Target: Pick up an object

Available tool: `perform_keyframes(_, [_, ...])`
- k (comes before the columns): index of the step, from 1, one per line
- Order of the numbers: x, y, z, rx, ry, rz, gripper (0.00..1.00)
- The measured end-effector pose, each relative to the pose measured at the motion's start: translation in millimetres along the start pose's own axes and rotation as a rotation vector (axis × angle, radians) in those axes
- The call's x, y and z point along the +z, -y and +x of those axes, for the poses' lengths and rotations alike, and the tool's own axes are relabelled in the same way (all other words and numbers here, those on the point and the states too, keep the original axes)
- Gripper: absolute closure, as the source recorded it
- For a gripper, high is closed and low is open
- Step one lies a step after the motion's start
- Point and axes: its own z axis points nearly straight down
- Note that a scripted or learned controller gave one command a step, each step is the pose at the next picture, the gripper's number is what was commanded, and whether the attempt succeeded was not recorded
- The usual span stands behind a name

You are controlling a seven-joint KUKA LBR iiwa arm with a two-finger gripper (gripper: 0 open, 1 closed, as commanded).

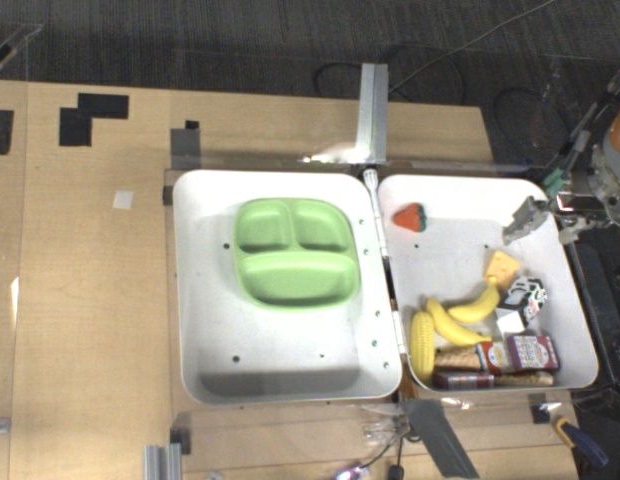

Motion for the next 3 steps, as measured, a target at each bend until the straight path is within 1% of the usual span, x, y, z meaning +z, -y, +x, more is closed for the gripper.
perform_keyframes(1, [165,32,-23,0.178,0.001,-0.001,0.00])
perform_keyframes(2, [186,13,-11,-0.173,0.007,-0.012,0.00])
perform_keyframes(3, [175,11,-10,-0.174,0.006,-0.017,1.00])
